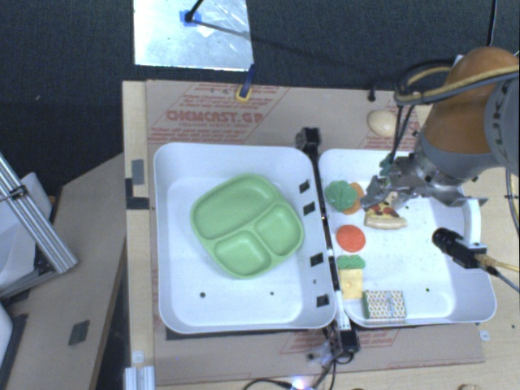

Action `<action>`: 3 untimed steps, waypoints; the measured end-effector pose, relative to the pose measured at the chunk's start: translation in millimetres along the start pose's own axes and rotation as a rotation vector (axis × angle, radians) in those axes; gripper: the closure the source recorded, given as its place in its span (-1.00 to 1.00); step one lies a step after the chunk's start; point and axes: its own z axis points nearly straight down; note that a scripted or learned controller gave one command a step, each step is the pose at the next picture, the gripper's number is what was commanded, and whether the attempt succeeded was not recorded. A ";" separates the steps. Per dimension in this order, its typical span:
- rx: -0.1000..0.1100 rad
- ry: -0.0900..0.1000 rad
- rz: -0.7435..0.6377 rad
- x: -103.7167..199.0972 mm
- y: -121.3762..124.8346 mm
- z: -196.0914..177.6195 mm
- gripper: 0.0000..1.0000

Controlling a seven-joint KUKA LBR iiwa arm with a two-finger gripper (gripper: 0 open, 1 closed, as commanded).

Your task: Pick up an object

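The right bin [422, 287] holds several toy foods. A leafy green piece [340, 192] with an orange piece [353, 207] against it lies at the bin's upper left. Just right of them lies a pale flat piece with red dots [385, 218]. Below are a red disc [351, 237], a small green piece [351, 262], a yellow block [351, 283] and a patterned green box [383, 304]. My gripper [380, 195] hangs low directly over the upper edge of the pale piece, between it and the leafy green one. I see nothing lifted.
The left bin [175, 218] holds a green three-compartment plate [246, 224]. A black divider [321, 218] separates the bins. A beige egg-shaped object [380, 122] lies on the cardboard behind the right bin. The right half of the right bin is bare white floor.
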 end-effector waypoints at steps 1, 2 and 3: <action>0.001 0.000 0.001 33.0 29.0 2.0 1.00; 0.000 0.000 0.003 73.1 63.9 -10.0 1.00; 0.000 0.000 0.002 116.2 103.2 4.6 1.00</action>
